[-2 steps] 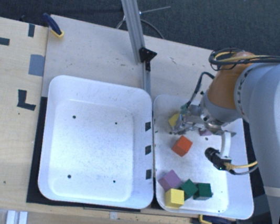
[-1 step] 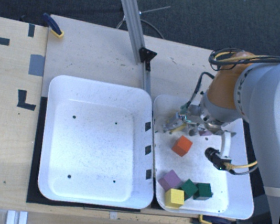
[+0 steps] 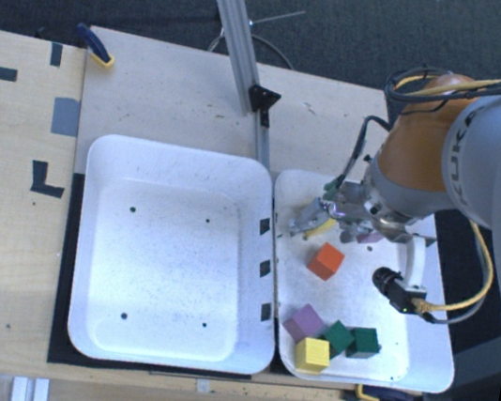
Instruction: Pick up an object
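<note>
Orange block (image 3: 325, 261): seen lying in the right bin (image 3: 428, 363), near its middle, apart from the other blocks and just below the end effector.
Yellow block (image 3: 312, 354): found at the near edge of the right bin, touching the purple block and the green one beside it.
Purple block (image 3: 305, 322): set just behind the yellow block, close to the bin's left wall.
Green blocks (image 3: 352, 339): two are seen side by side, right of the purple block.
Left bin (image 3: 165, 257): placed beside the right bin on the counter (image 3: 154, 93), its floor speckled with dark dots.
End effector (image 3: 323, 218): held low over the far part of the right bin, just above the orange block; whether its fingers are apart or together cannot be told, and nothing is seen between them.
Arm (image 3: 430, 149): grey with an orange band, reaching in from the right.
Metal post (image 3: 240, 36): seen rising at a slant from the far counter.
</note>
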Controlling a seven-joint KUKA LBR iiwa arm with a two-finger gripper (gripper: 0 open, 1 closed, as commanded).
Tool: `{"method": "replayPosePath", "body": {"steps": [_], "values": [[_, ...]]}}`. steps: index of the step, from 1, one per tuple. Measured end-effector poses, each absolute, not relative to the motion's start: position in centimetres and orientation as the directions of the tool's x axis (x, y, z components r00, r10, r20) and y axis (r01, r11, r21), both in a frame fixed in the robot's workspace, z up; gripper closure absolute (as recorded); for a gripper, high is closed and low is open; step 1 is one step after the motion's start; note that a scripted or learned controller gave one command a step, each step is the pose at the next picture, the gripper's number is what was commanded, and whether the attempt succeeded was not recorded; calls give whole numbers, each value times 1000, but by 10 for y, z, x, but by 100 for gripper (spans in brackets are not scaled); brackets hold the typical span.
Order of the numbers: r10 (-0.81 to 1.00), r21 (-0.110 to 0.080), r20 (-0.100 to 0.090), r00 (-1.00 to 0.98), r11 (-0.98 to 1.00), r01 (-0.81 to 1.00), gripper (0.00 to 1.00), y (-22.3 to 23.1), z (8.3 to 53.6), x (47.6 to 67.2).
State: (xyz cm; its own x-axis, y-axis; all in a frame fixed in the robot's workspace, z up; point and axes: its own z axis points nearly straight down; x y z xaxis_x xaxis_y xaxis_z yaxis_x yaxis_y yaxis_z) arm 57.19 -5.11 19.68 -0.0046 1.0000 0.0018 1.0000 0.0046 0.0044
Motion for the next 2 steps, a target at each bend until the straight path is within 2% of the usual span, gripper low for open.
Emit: {"method": "replayPosePath", "body": {"steps": [1,2], "values": [[1000,-10,-3,5,-5,1000,0,-118,109,573],[1000,-2,0,0,0,1000,0,-114,114,575]]}}
